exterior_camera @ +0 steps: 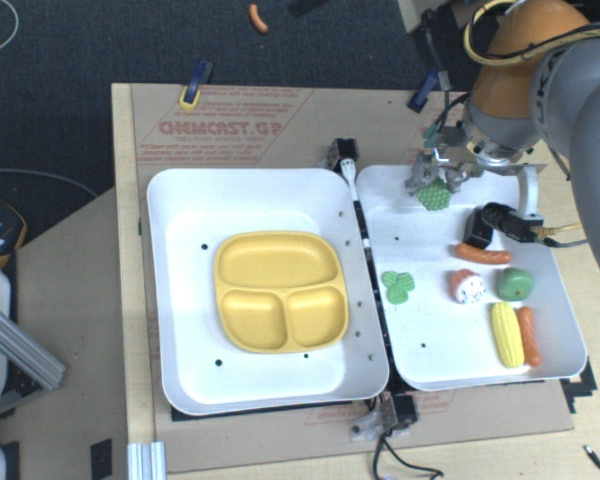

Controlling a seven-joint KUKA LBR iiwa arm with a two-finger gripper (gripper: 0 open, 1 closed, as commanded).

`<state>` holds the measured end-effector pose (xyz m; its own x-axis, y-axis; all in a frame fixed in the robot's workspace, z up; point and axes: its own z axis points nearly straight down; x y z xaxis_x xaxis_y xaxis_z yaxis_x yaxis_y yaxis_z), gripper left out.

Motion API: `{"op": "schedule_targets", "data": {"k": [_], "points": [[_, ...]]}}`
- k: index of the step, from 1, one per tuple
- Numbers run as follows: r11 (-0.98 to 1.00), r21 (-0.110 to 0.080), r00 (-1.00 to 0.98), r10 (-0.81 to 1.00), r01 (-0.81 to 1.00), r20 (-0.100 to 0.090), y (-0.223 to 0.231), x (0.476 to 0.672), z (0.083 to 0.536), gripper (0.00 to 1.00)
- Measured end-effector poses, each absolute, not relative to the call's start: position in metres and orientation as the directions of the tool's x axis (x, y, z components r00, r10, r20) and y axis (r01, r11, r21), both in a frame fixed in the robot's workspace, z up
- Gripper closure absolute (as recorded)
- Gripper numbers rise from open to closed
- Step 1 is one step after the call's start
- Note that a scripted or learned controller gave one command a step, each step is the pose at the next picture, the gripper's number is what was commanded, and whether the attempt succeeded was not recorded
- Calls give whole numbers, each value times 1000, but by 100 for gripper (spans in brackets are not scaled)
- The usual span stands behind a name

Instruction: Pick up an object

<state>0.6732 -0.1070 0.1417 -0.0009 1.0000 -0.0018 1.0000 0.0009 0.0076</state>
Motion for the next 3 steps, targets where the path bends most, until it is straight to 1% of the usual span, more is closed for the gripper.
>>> {"op": "schedule_targets", "data": {"k": [1,2,3], "points": [[2,10,-2,1000,1000,-2,-105,677,207,100],[1,6,-1,1000,1000,-1,-105,678,227,100],[6,-3,-6,1000,1000,3,-50,667,218,100]]}}
